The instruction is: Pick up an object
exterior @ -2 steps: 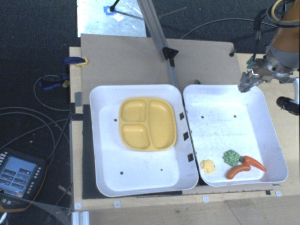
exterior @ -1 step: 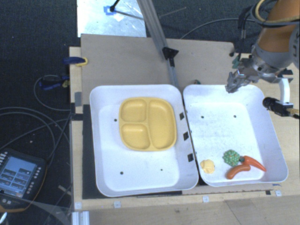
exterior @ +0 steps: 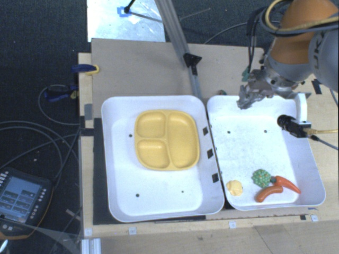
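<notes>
At the near edge of the right bin (exterior: 296,157) lie 3 small toys close together: a yellow piece (exterior: 234,187), a green broccoli-like piece (exterior: 260,177) and an orange carrot (exterior: 275,188), likely loose pick targets. The left bin (exterior: 116,194) holds 1 yellow divided plate (exterior: 167,139). Farther back, the end effector (exterior: 247,100) hangs over the right bin's far rim, well apart from the toys; whether it is apart or together I cannot tell.
</notes>
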Controlling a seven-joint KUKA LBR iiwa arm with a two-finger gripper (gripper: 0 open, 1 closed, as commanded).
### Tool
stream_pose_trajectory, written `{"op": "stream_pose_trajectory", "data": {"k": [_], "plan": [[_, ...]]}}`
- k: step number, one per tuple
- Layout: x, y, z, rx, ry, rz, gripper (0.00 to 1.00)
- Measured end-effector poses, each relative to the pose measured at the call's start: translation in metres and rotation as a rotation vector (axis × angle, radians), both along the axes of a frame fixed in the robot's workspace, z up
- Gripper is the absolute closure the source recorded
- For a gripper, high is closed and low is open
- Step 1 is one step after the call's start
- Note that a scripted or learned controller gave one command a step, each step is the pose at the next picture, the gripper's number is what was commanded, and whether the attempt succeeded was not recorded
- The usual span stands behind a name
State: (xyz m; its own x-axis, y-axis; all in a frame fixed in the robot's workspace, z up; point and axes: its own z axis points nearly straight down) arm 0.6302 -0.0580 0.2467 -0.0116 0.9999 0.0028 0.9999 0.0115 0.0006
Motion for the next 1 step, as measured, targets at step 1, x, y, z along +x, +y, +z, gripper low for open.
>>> {"op": "stream_pose_trajectory", "data": {"k": [1], "plan": [[-0.0090,0.0527,-0.0125,-0.001,0.001,-0.001,1.00]]}}
